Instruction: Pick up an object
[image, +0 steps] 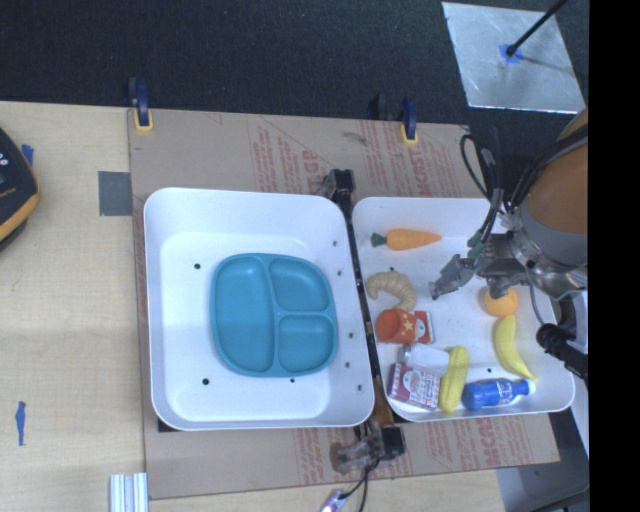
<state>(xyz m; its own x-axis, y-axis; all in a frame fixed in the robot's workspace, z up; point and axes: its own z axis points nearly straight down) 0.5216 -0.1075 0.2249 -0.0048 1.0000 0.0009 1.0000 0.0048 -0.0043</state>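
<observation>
Red printed lettering is seen on the brown cardboard sheet (250, 160) under the two bins, running in slanted lines along its upper part and again along its lower edge, but it is too small and faint for any word to be made out. Printed graphics are carried by a red packet (404, 326) and a red-and-white packet (413, 385) in the right bin (440, 212); nothing on them can be read.

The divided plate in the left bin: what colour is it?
Light blue; the divided plate shows clearly in the camera view.
</observation>
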